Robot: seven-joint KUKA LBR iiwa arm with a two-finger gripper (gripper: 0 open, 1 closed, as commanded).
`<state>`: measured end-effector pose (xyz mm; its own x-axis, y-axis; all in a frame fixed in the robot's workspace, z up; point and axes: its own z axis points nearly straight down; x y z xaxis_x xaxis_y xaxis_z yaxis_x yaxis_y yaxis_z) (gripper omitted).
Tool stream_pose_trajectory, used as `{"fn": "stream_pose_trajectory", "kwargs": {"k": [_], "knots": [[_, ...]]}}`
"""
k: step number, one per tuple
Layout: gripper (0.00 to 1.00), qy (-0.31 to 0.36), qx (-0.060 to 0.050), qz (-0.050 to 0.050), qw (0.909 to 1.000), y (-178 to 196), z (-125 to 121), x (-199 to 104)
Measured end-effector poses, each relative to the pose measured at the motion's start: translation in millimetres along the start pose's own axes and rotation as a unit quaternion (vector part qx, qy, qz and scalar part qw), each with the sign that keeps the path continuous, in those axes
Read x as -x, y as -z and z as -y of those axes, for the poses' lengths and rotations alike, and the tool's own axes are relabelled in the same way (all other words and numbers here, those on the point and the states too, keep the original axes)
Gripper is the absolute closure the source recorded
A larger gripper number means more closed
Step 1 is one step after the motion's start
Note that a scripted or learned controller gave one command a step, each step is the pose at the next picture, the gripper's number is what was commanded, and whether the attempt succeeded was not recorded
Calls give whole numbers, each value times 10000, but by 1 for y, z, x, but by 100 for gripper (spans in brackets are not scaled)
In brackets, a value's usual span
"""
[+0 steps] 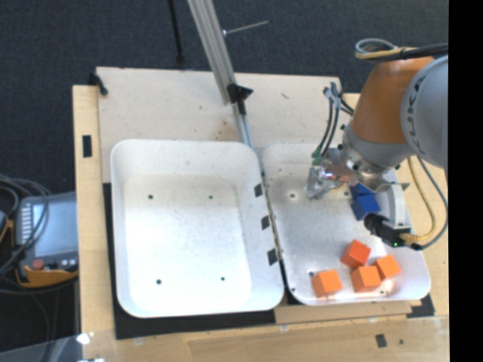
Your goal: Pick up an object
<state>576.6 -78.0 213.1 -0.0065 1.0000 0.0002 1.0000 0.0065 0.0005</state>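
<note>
Four small orange cubes sit in the near right corner of the right-hand shallow white bin (302,225): one (327,283) toward the bin's middle, one (356,254) tilted on an edge, one (367,277) below it and one (388,266) nearest the right wall. The last three crowd together, touching or nearly so, while the first stands slightly apart. A blue block (364,200) shows just beside the wrist, partly hidden by it. The left-hand white bin (189,225) holds no loose pieces that can be made out.

The cubes look light, rigid and matt, probably foam or wood, so they should take a firm squeeze without damage and are unlikely to slip. Flat opposite faces give the best hold, and the lone cube offers the clearest room for fingers on both sides; the clustered ones risk being nudged.

The grey arm with its orange band reaches in from the right and bends down over the far part of the right bin. The pincer (320,181) hangs low near the bin floor, well apart from the orange cubes; how wide it stands cannot be told, and nothing is seen in it
</note>
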Motion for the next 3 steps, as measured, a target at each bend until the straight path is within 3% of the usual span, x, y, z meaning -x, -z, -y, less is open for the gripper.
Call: {"fn": "stream_pose_trajectory", "kwargs": {"k": [1, 3], "knots": [[100, 4, 0, -4, 10000, -3, -7, -53], [100, 7, 0, -8, 10000, 0, 4, -144]]}}
